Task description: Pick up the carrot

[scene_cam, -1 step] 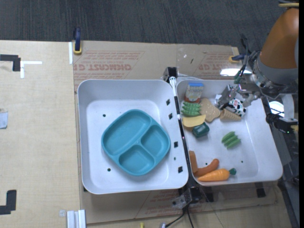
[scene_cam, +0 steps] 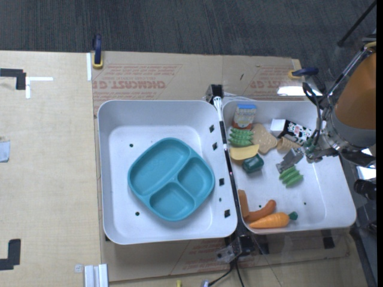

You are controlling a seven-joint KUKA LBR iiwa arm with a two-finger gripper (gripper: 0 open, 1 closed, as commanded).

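Note:
The orange carrot (scene_cam: 269, 221) with a green top lies flat along the front wall of the right bin (scene_cam: 335, 205). My gripper (scene_cam: 294, 157) hangs over the right-middle of that bin, well behind the carrot and just above a green ribbed vegetable (scene_cam: 291, 176). It comes down from the orange-banded arm (scene_cam: 356, 94) at the right. Nothing can be seen held in it.
A reddish sausage (scene_cam: 261, 210) lies right behind the carrot, touching it. Toy foods crowd the back of the right bin: a can (scene_cam: 245, 115), green beans (scene_cam: 241, 137), bread slices (scene_cam: 266, 140), a dark green block (scene_cam: 252, 164). The left bin (scene_cam: 114, 160) holds a blue divided plate (scene_cam: 172, 179).

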